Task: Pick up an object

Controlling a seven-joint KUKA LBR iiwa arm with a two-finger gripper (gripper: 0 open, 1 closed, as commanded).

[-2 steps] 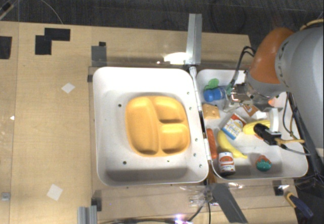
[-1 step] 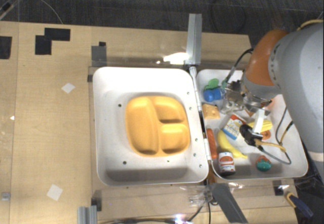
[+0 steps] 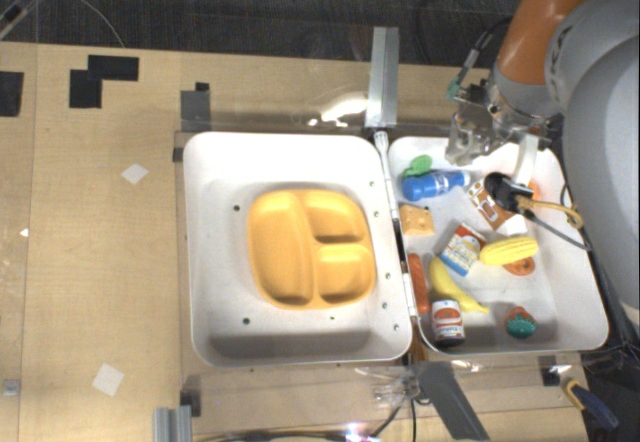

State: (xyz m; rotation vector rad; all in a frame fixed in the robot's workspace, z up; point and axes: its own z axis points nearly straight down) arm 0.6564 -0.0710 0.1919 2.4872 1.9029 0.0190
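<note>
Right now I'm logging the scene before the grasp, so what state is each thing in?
Yellow tray: flat in the left bin, compartments bare.
Blue bottle: lying on its side in the right bin.
Corn cob: lying flat.
Banana: lying flat.
Red-capped jar: on its side at the near wall.
Gripper: above the right bin's far edge, nothing visible between its fingers.

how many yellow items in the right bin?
2: a corn cob right of centre, and a banana below it towards the bin's front. Clutter may hide more.
</note>
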